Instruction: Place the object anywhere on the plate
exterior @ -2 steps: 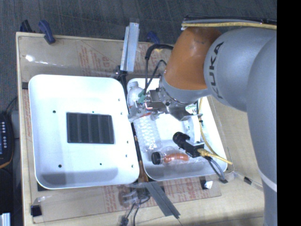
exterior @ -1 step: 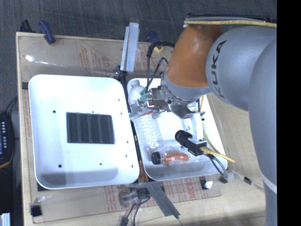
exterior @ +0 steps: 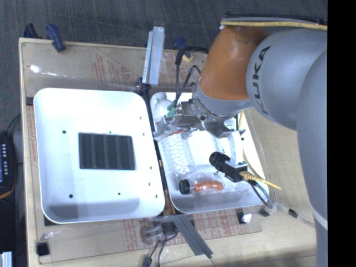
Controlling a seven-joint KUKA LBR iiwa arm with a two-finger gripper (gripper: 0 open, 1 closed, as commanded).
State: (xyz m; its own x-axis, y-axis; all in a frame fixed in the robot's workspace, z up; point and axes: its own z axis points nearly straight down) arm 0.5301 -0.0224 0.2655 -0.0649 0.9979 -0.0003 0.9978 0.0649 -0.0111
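A dark ribbed rectangular plate (exterior: pixel 107 151) lies flat in the middle of the left white bin (exterior: pixel 55 115). In the right bin (exterior: pixel 183 204), a clear plastic bottle (exterior: pixel 177 152) lies lengthwise, and its upper end reaches up to a pale round end (exterior: pixel 159 100). Near the front wall of that bin lies a small clear container with orange contents (exterior: pixel 203 186). My gripper (exterior: pixel 168 124) hangs low over the upper left part of the right bin, right above the clear bottle's upper half. The wrist hides whatever is directly beneath it.
The two bins touch along a shared dark divider (exterior: pixel 157 154). A metal bar (exterior: pixel 153 54) stands up behind them, and blue clamps (exterior: pixel 54 36) hold the board at the back left. The big grey and orange arm (exterior: pixel 250 65) covers the right bin's back right.
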